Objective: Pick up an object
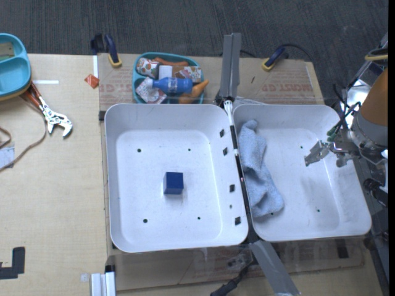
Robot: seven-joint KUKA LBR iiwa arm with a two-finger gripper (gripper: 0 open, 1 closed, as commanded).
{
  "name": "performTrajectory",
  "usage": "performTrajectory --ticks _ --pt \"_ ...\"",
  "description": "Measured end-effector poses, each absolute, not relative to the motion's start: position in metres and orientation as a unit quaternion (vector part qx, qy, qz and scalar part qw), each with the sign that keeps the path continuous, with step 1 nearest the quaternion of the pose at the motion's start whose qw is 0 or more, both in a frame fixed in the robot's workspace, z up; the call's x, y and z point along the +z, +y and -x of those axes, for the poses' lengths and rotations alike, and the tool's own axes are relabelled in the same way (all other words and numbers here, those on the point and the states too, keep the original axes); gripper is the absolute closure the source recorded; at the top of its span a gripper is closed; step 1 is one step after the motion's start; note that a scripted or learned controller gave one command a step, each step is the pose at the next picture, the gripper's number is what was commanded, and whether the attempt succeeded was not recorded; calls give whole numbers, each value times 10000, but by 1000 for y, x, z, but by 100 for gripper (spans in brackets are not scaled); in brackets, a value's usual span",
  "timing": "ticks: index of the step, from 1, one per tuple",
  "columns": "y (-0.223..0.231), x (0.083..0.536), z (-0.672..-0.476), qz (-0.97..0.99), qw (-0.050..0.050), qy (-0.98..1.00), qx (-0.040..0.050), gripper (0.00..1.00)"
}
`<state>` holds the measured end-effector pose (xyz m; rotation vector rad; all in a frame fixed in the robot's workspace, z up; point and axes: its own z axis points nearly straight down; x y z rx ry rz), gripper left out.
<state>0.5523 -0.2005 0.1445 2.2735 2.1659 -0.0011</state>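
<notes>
Camera view: blue block [174,182] in left bin [123,128], well apart from pincer [326,152].

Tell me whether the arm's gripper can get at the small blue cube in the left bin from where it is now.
Probably yes. The small blue cube sits alone on the left white bin's floor, open from above; the gripper must cross over the crumpled light-blue cloth.

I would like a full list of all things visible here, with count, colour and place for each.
block: 1, blue, left bin
cloth: 1, light blue, right bin, left side
bins: 2, white, side by side
tub of small items: 1, teal, behind left bin
wrench: 1, silver, bench left
clamps: 2, blue-handled with orange tips, bench back edge
tray: 1, light blue, far left
gripper: 1, grey, over right bin's right side
</notes>
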Motion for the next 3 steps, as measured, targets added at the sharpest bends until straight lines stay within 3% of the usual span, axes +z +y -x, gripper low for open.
performTrajectory --ticks 1,2,3 --pt "-148 91 -573 -7357 -5 6773 -8 0" --pt "-202 138 -533 -7786 1 6275 -8 0" --pt "-105 91 -569 -7846 -6 6200 -9 0"
